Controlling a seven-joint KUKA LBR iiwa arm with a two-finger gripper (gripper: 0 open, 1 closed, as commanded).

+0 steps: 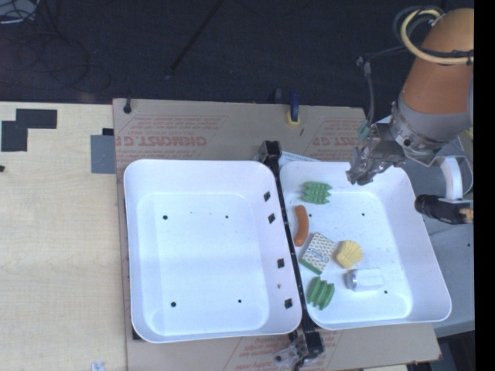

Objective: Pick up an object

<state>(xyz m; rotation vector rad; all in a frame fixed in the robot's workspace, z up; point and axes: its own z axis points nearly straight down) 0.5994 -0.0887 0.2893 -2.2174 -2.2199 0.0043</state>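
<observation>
Looking down from the camera view, the gripper [362, 174] hovers over the back edge of the right bin [421, 284], and I can't tell its state. Nothing's been picked yet; the hot dog [301, 225], yellow piece [348, 253] and green bits [315, 192] all lie in the bin.

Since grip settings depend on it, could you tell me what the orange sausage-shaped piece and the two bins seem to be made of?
The orange sausage-shaped piece looks like smooth moulded plastic or rubber, going by its even colour and rounded ends; the view leaves open which. The right bin and left bin look like thin, slightly glossy white plastic, with soft highlights and rounded formed rims.
</observation>
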